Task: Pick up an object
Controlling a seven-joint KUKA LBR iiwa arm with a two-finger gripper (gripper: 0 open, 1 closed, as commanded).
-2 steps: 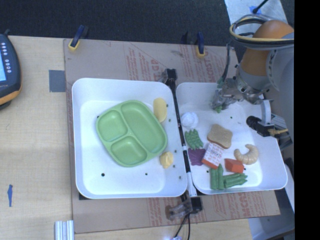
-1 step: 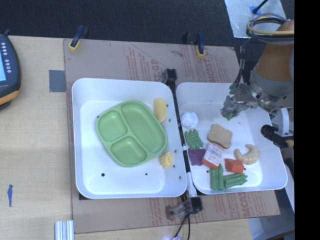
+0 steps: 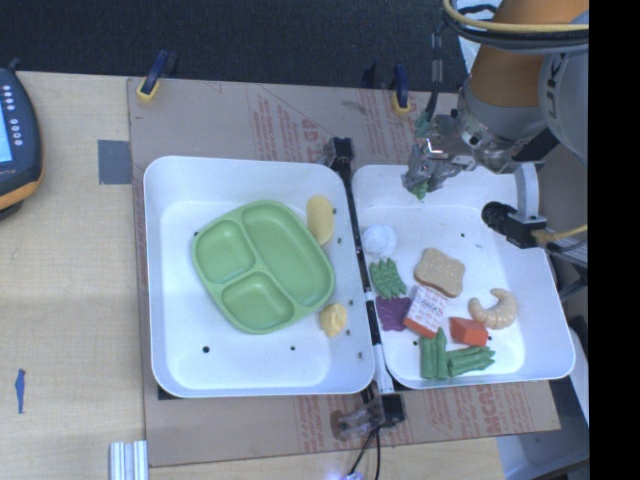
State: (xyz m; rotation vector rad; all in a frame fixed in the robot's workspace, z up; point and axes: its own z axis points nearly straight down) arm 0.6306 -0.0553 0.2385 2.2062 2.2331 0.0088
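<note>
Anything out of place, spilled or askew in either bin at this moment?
Nothing damaged or spilled. The green tray sits askew in the left bin, two yellow pieces loose beside it. Toy food is clustered in the right bin.

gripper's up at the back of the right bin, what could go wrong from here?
1. The toys in the right white bin lie packed together: the slice of toast, red-and-white packet and purple piece touch, so a grasp may catch two.
2. The gripper hangs near the back wall and might clip it.
</note>
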